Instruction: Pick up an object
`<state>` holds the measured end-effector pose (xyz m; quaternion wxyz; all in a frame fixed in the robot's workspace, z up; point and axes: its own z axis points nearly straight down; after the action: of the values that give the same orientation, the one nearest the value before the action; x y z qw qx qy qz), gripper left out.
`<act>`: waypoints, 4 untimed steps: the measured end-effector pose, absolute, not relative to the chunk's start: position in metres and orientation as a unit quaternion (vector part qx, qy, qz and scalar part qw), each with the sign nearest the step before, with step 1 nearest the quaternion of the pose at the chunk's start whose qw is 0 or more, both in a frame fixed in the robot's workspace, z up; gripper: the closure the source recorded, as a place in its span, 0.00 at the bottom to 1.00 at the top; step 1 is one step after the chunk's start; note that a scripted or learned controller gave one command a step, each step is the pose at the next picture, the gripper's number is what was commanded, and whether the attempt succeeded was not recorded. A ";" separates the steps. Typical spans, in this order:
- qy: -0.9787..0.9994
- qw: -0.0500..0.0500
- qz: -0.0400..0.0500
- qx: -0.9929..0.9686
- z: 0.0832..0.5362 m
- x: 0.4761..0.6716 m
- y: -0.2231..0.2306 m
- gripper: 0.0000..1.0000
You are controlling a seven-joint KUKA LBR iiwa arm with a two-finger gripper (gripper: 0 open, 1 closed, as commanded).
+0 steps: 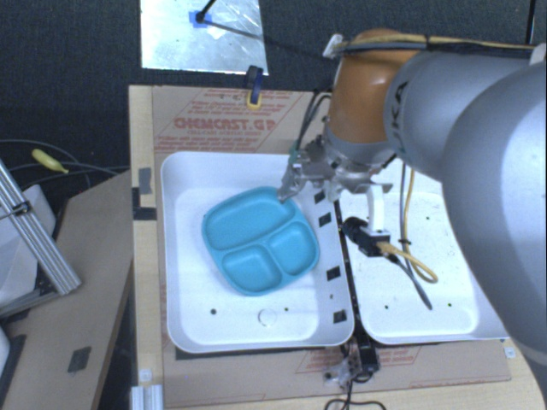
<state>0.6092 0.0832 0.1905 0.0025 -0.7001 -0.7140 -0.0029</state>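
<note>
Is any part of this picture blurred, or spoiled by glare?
Camera view: the arm, close to the lens, looks soft and large; the blue tray and left bin are sharp; the foil sheet up top shows bright glare.

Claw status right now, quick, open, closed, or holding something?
Claw: cannot be told; it sits at the upper right rim of the blue divided plate in the left bin.

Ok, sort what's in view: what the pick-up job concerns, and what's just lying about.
Job:
- blue divided plate in the left bin
- gripper, at the plate's upper right rim

Lying about:
- right bin
- cardboard sheet
- foil sheet
- yellow-and-blue clip
</note>
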 end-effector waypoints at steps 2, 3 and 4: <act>-0.709 0.000 -0.001 -0.705 0.235 0.555 0.134 1.00; -0.707 0.004 0.005 -0.707 0.149 0.498 0.142 1.00; -0.712 -0.003 -0.012 -0.702 0.313 0.538 0.235 1.00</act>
<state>0.5376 0.2347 0.3133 -0.0030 -0.7023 -0.7118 -0.0115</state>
